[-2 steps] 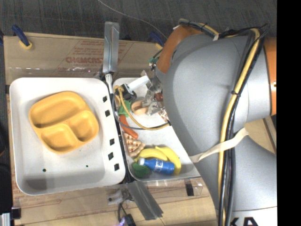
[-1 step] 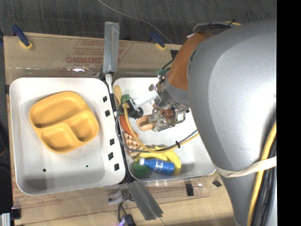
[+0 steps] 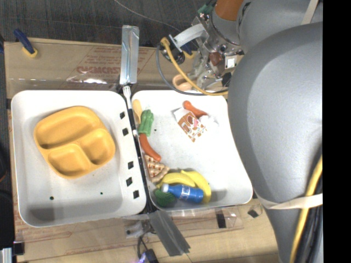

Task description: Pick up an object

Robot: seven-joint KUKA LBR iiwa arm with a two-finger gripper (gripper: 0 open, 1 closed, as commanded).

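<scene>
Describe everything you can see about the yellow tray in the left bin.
The yellow tray looks like smooth moulded plastic with rounded corners. It has three compartments: one long compartment along its upper side and two smaller ones below it, separated by raised ridges. All three compartments hold nothing. The tray lies flat on the floor of the left bin, right side up, turned at a slant to the bin's walls. It sits in the upper left part of the bin. No other object touches it, and the gripper is far away, above the right bin.
</scene>
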